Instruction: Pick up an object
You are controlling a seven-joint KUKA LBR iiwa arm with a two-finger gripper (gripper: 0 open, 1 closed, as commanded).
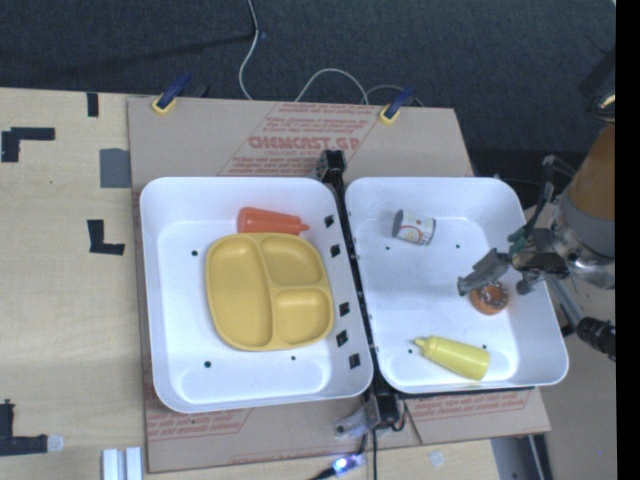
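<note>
Gripper (492, 276) of the grey arm is hovering low inside the right bin (540, 373), its dark fingers appearing spread, one reaching toward the bin's middle and the other sitting by the right wall, with nothing seen pinched between them. A small round brown object (490, 299) is lying just below the fingers, seemingly touching or nearly so. A yellow squeeze bottle (455, 356) is resting on its side nearer the bin's front edge, and a small white-and-grey cup (412, 229) is lying toward the back. In the left bin (165, 203), a yellow divided plate (268, 290) is sitting beside an orange carrot (270, 220). Judging from the slant, the fingers may be closing off-centre, nudging the brown object toward the wall rather than trapping it.
</note>
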